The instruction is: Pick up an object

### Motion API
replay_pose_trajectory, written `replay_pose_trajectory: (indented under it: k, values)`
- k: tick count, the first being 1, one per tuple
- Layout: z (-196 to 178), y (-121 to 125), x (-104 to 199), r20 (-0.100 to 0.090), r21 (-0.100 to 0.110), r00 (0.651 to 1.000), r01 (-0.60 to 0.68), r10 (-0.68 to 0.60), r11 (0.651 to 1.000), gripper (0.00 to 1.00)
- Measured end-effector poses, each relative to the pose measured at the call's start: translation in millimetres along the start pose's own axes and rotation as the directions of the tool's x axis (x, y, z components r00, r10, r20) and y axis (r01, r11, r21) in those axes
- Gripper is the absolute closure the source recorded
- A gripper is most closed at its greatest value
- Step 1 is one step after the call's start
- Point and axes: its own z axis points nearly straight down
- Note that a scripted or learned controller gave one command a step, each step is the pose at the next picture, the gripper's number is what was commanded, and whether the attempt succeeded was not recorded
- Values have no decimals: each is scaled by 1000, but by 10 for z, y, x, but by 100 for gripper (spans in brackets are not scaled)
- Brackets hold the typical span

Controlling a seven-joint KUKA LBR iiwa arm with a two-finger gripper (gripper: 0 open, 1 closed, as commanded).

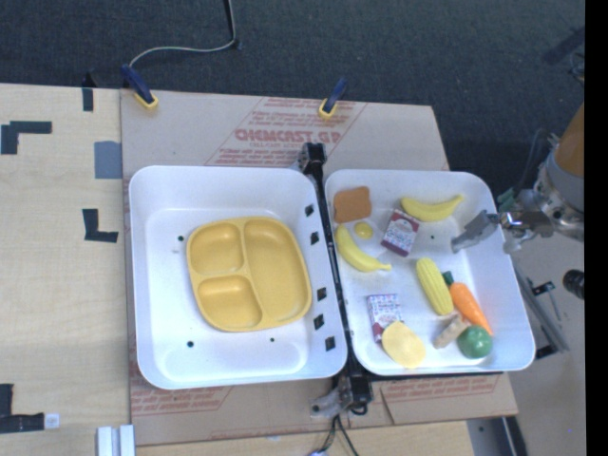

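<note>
The right bin (503,255) holds several toy foods: a brown toast slice (352,203), a banana (430,206) at the back, a second banana (360,252) near the divider, a red carton (400,234), a corn cob (435,285), a carrot (469,307), a green ball (474,343), a tan piece (448,332), a pale yellow wedge (405,344) and a red-and-white packet (383,310). My gripper (467,236) hangs over the bin's right side, right of the carton and above the carrot. Nothing is seen in it.
The left bin (152,255) holds a yellow divided plate (249,273). A black divider with clips (323,255) runs between the bins. Two yellow clamps (141,88) (332,103) and a cable (223,8) lie behind them on the cardboard.
</note>
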Motion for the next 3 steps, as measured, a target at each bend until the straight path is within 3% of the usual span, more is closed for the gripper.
replay_pose_trajectory:
  k: [1,2,3]
  values:
    - [1494,280,152,0,-5,1000,1,-1,1000,0]
    - [1397,282,138,4,-8,1000,0,0,1000,100]
    - [-289,33,1030,0,-3,1000,1,-1,1000,100]
